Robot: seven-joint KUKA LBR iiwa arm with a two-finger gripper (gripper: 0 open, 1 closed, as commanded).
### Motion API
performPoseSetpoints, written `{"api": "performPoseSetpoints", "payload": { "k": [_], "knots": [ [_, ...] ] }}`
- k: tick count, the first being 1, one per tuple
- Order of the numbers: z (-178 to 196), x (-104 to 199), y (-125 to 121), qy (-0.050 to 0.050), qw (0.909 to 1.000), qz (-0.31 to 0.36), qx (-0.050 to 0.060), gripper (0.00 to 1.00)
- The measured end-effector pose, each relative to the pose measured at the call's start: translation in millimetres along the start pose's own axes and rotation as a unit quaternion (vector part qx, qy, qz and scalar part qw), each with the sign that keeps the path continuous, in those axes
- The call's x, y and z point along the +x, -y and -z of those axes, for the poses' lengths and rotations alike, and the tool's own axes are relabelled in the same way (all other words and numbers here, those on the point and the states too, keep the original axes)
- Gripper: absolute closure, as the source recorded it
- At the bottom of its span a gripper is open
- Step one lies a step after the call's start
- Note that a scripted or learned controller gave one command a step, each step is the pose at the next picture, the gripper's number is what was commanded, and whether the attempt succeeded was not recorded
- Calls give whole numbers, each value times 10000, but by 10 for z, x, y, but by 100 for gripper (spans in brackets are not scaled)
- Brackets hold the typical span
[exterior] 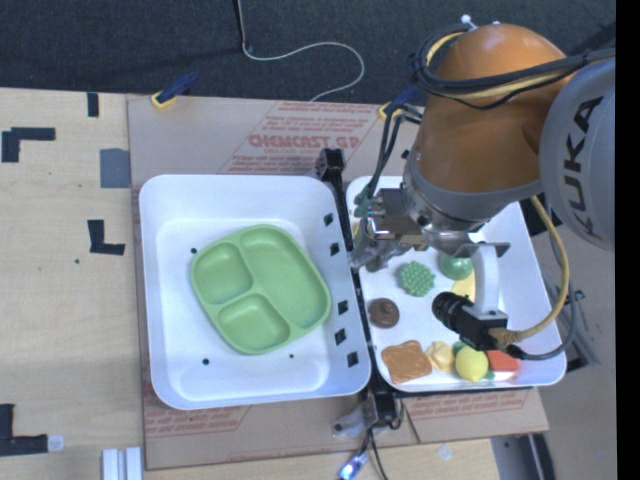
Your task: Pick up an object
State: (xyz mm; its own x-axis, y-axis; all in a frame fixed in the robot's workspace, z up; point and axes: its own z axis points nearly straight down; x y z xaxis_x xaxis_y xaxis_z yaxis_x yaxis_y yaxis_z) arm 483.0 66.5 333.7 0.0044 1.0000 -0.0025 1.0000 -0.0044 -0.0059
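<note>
The camera view showed, nearest, the toast slice [405, 360] and the yellow lemon [471, 365] at the front of the right bin [530, 230]. Behind them lay the brown cookie [383, 313] and the spiky green ball [417, 277]. The gripper [385, 236] hung low over that bin's far left corner, whether spread or closed I could not tell. It looked like the approach step; next it would need to settle over one item. The green divided plate [260, 288] sat in the left bin [170, 203].
</note>
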Motion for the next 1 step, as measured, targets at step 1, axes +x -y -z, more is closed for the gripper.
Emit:
{"api": "performPoseSetpoints", "payload": {
  "k": [1],
  "knots": [
    [-225, -477, -4, -4, 10000, 3, -7, 100]
  ]
}}
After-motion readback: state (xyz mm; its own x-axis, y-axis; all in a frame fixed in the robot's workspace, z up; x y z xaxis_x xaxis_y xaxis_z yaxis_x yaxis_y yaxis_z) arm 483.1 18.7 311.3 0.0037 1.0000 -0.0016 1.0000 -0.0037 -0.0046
